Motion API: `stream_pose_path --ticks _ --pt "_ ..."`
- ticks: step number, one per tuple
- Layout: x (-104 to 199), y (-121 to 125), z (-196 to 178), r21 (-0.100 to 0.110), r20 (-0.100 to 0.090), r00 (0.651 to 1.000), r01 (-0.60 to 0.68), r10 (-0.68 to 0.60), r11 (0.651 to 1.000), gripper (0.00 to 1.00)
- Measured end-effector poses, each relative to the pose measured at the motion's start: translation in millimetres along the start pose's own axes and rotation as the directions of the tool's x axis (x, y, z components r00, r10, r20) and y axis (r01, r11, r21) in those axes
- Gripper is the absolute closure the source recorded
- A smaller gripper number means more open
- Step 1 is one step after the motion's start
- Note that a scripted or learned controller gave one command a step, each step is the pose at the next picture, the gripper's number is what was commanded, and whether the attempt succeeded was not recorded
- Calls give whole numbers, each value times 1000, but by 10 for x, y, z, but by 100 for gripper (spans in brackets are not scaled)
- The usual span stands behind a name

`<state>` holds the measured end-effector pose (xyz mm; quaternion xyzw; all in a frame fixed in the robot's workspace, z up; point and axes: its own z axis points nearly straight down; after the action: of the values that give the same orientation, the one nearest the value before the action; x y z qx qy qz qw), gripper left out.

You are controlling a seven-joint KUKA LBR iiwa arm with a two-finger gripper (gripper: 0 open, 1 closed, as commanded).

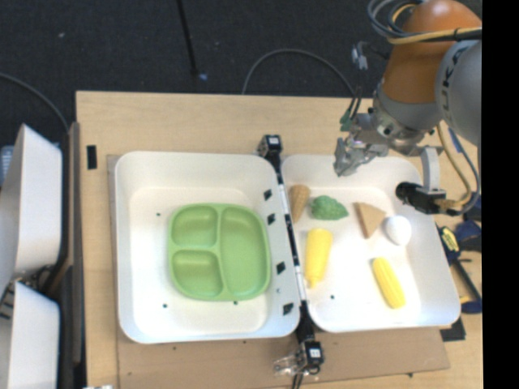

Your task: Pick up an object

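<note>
My gripper (347, 165) hangs over the far edge of the right bin (422, 314), with nothing visible between its fingers. Below it in that bin lie a green leafy piece (328, 208), a tan cone (299, 200) near the divider, a tan wedge (370, 218), a white egg (397, 230) and two yellow corn cobs (317, 254) (388, 281). The green piece is the closest to the gripper, slightly nearer to the camera and to its left.
The left bin (138, 298) holds a green divided plate (219, 251). Clips run along the seam between the bins (284, 241). The wooden bench (178, 120) surrounds both bins, and white boxes (32, 201) stand at the far left.
</note>
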<state>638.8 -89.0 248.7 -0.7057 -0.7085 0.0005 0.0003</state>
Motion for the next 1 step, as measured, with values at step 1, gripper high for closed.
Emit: stream_pose_path --ticks 1 --pt "408 -248 102 -1 0 1000 0 0 1000 100"
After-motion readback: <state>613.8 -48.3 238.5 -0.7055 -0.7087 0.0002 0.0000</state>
